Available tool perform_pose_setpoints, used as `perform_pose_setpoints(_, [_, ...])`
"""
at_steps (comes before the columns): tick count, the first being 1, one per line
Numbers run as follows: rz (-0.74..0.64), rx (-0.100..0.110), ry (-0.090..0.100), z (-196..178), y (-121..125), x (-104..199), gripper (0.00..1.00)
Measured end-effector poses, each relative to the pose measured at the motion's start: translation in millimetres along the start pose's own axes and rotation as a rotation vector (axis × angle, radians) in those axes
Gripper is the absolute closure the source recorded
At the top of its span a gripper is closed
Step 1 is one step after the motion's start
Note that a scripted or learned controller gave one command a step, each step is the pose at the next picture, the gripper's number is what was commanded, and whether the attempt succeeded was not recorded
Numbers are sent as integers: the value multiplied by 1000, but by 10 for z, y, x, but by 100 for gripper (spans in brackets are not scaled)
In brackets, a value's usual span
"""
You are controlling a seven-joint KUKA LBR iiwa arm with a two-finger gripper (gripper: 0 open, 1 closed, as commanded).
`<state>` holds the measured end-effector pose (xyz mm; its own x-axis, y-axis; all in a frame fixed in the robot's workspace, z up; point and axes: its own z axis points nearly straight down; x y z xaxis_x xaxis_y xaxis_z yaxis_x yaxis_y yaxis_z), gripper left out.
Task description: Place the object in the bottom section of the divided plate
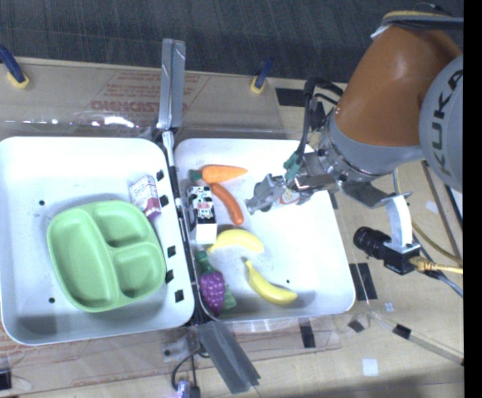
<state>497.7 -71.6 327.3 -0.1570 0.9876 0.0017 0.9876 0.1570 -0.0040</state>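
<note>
Divided plate in the left bin, well apart from the hand; hand's state seemingly impossible to tell.

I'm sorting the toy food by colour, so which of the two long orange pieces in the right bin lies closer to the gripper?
The orange plastic hot dog, slanting just left of the gripper; the orange plastic carrot lies farther up.

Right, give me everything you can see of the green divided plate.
The green divided plate looks like smooth plastic, rounded, with three sections: one large along its left, two smaller on its right. It lies flat in the left bin, nothing in it. A small pink and white packet lies at its upper right rim.
</note>
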Motion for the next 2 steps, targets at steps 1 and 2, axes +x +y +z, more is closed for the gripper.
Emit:
perform_pose_setpoints(1, [-229,1,-2,1124,33,709,100])
perform_pose_setpoints(2, [-290,-1,-3,1267,262,1367,100])
